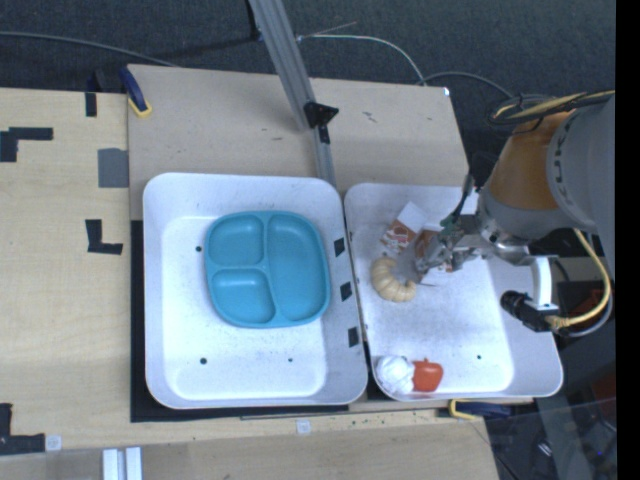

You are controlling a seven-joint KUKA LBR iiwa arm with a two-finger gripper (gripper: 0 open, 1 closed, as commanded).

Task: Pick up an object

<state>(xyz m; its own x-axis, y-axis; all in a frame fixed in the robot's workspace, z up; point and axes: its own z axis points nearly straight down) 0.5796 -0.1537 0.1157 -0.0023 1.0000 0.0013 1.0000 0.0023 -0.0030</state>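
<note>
- The end effector (432,258) sat low in the right bin (470,338), near its upper middle; its small dark parts blurred together, so I could not tell how it was set or whether it held anything.
- Just to its left lay a tan, curled, pastry-like toy (393,279), the likeliest thing to be picked; whether they touched I could not tell.
- Just above and left of the end effector lay a small red-and-white packet (400,234) and a white scrap (411,215), close enough to be caught by mistake.
- In the bin's lower left corner, well apart, a white lump (396,370) and a red piece (428,375) sat side by side against the wall.
- Risks, as I judged them: the curled toy could roll or slide away under a push; a close on its rounded side could slip off; the packet could be dragged along.
- The toy lay near the wall shared with the left bin (170,298), which left little room on that side; the right bin's middle and right floor lay open.
- The left bin held a blue divided plate (268,269), well clear.
</note>
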